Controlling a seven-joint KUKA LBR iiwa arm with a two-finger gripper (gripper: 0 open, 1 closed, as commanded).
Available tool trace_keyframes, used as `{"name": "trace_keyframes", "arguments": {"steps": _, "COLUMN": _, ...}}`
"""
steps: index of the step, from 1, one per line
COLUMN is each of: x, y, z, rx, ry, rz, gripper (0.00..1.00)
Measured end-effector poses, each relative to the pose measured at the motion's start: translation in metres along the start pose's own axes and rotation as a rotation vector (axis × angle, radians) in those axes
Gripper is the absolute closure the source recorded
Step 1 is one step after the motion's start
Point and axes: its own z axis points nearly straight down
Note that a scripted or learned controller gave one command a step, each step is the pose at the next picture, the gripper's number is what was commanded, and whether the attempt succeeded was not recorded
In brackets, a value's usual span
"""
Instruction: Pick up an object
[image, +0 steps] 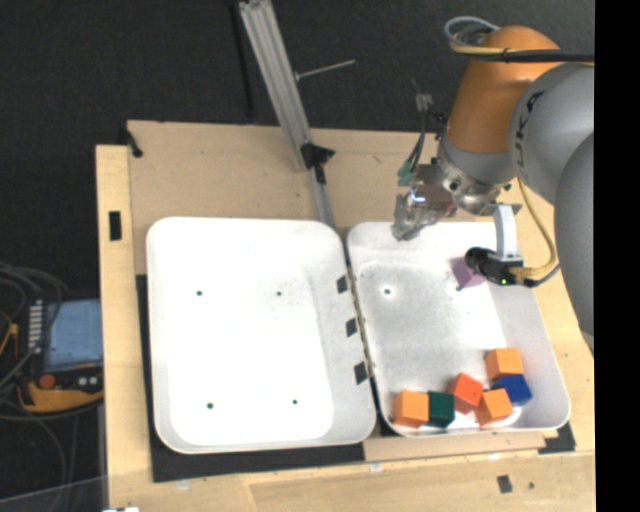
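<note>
1. Grey arm (540, 110) with an orange band, highest over the bench and nearest the camera, comes in from the view's right.
2. Wooden bench (115, 250) lies under everything and extends well beyond the gripper on all sides.
3. Left white bin (250, 330) sits to the view's left of the gripper and nearer the viewer, touching the other bin along one edge.
4. Right white bin (420, 320) has its far-left corner directly below the gripper.
5. Slanted metal pole (285, 90) stands near the gripper, on its view-left side.
6. Gripper (408, 222) hangs over the right bin's far-left corner. It is blurred, so I cannot tell whether it is released or clenched.
7. The blocks are clustered in the right bin's near corner, well apart from the gripper: orange block (410, 407), green block (441, 408), red block (467, 388), second orange block (494, 405), blue block (513, 388), third orange block (504, 362).
8. Small purple piece (466, 270) lies in the right bin, near the gripper on its view-right side and apart from it.
</note>
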Motion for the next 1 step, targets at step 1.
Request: {"name": "trace_keyframes", "arguments": {"steps": 1, "x": 0.0552, "y": -0.0056, "z": 0.0068, "rx": 0.001, "ry": 0.001, "rz": -0.001, "gripper": 1.00}}
